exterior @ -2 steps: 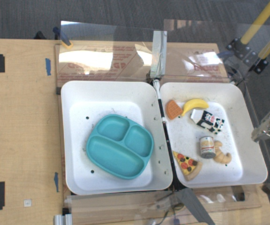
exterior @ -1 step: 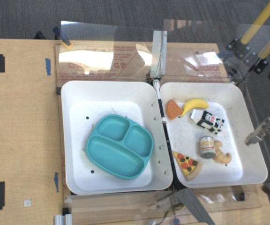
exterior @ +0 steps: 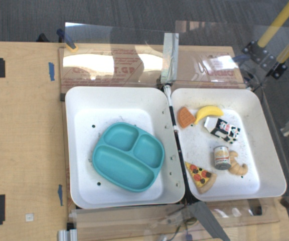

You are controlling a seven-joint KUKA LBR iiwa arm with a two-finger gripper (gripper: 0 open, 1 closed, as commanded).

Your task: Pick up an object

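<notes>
The end effector's state cannot be told. In the right bin (exterior: 270, 149), the waffle (exterior: 186, 117) sits near the left wall, touching the banana (exterior: 207, 113); the cow carton (exterior: 224, 129), can (exterior: 222, 157) and croissant (exterior: 238, 167) cluster centrally; the pizza slice (exterior: 200, 176) nears the lower-left corner. Open floor lies along the right and lower edges. The teal plate (exterior: 128, 156) fills the left bin (exterior: 79, 134).

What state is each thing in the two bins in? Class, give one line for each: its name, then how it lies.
Divided plate: right way up in the left bin, nothing in its sections.
Banana: lying flat, right bin.
Waffle: flat, beside the banana.
Cow-patterned carton: tipped on its side.
Can: standing upright.
Croissant: flat, against the can.
Pizza slice: flat, topping up.
</notes>
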